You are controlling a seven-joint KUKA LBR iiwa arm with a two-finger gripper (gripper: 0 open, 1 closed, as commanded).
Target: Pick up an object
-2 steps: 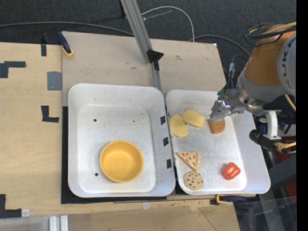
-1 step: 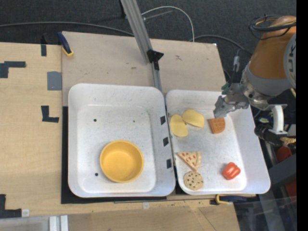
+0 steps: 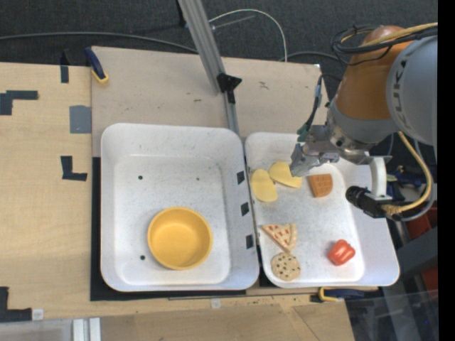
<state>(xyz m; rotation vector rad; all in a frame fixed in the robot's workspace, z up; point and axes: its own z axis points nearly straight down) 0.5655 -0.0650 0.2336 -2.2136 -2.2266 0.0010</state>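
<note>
The right bin (image 3: 370, 261) holds two yellow chip-like pieces (image 3: 264, 185) (image 3: 284, 175), a brown waffle square (image 3: 320, 185), a pizza slice (image 3: 280, 234), a chocolate-chip cookie (image 3: 286, 266) and a red pepper (image 3: 341, 252). My gripper (image 3: 304, 160) hangs low over the bin's upper middle, its tip right at the right edge of the upper yellow piece and just left of the waffle. The fingers are seen from above and their gap is hidden.
A yellow bowl (image 3: 180, 238) sits in the left bin (image 3: 128, 155), toward its front. A grey pole (image 3: 206, 38) slants up from the gap between the bins. Cables and a black fitting (image 3: 366, 201) crowd the right side.
</note>
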